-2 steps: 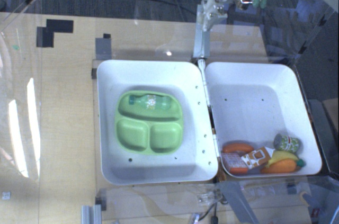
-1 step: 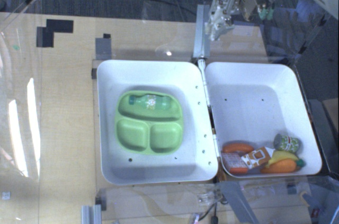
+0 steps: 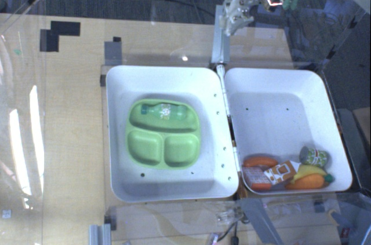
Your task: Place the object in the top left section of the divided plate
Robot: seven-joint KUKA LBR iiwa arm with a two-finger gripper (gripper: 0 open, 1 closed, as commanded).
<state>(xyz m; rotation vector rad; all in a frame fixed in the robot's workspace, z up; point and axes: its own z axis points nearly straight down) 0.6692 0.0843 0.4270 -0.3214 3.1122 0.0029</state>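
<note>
Two bins sit side by side on the bench [image 3: 69, 122]. The left bin [image 3: 116, 139] holds the divided plate [image 3: 164, 134] near its middle; a bottle [image 3: 165, 111] lies in the plate's far, long section, with two smaller sections in front of it. The right bin [image 3: 290, 105] holds a cluster in its near right corner: sausage [image 3: 259, 161] leftmost, carton [image 3: 281, 172] beside it, banana [image 3: 310, 171] and carrot [image 3: 310, 181] further right (touching), can [image 3: 314, 156] behind them. The gripper [image 3: 235, 22] hangs beyond the bins' far edge, above the seam between them.

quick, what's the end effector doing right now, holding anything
End effector: raised above the bench behind the two bins, nothing visible between its fingers; open or shut cannot be told from this view.
</note>
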